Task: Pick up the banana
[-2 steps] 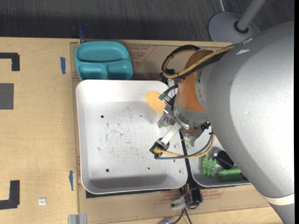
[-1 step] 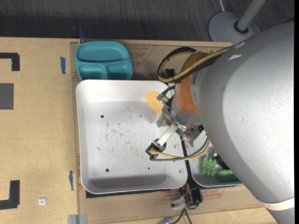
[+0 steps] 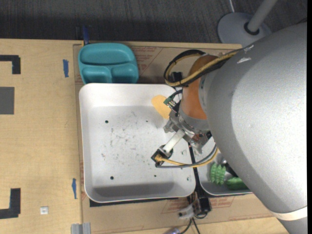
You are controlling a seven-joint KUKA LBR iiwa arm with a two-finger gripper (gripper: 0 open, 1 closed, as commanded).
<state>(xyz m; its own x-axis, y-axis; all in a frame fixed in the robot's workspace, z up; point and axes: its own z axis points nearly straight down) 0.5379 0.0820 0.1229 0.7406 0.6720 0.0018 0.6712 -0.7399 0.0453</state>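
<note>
The banana (image 3: 159, 104) shows as a pale yellow piece lying on the floor of the left white bin (image 3: 97, 130), near its far right corner. Its right end is hidden under the arm. My gripper (image 3: 177, 125) hangs over the right side of this bin, just to the right of and nearer than the banana. The grey arm and the orange wrist band cover most of the gripper. From this angle I cannot tell whether it touches the banana.
A teal two-compartment tray (image 3: 108, 63) stands behind the left bin. A green knobbly object (image 3: 221, 174) lies in the right bin (image 3: 214, 190), mostly under the arm. The left bin floor carries dark scuff marks. Cardboard surrounds the bins.
</note>
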